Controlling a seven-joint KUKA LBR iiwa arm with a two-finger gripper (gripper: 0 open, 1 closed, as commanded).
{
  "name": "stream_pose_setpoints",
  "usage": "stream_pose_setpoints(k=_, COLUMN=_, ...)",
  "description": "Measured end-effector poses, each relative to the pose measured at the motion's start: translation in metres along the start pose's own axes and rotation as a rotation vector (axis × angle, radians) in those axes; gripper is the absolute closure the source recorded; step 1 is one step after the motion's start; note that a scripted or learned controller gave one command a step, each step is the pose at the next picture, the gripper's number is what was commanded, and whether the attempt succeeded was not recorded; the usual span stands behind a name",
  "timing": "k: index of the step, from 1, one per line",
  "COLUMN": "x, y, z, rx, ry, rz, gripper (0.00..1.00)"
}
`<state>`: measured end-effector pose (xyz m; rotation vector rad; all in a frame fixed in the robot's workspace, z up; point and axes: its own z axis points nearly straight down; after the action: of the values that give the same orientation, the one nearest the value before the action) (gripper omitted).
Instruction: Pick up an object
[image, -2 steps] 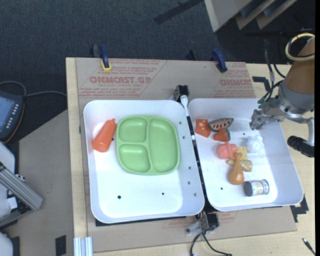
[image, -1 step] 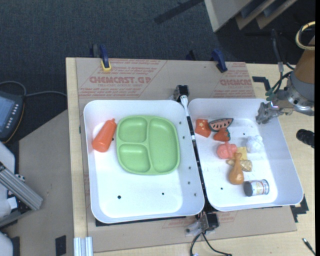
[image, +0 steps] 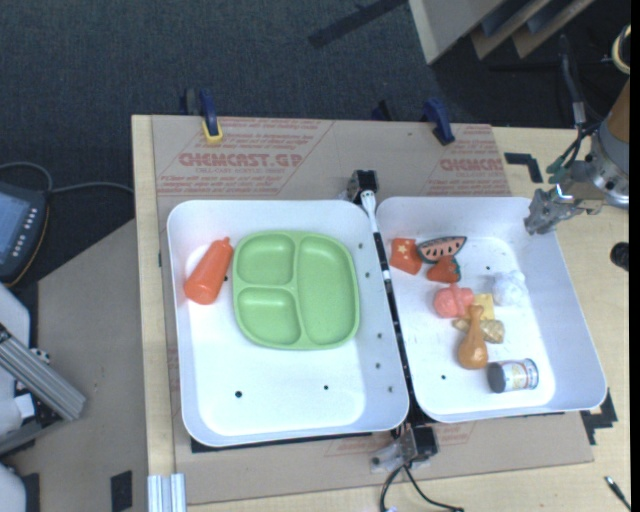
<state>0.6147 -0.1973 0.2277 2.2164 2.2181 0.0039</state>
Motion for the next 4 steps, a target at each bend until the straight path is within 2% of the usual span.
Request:
stream_pose_setpoints(k=2, x=0.103, y=-0.003, z=-0.013, rx=0.008, ry=0.004, rz=-0.004, gripper=1.00)
stream_pose_setpoints(k=3, x=0.156, y=-0.002, z=0.002, rx=0.009, ry=0.005, rz=-0.005, gripper=1.00)
stream_pose_setpoints(k=4, x=0.211, y=0.012, z=0.010, rx=0.004, ry=0.004, rz=-0.006, gripper=1.00)
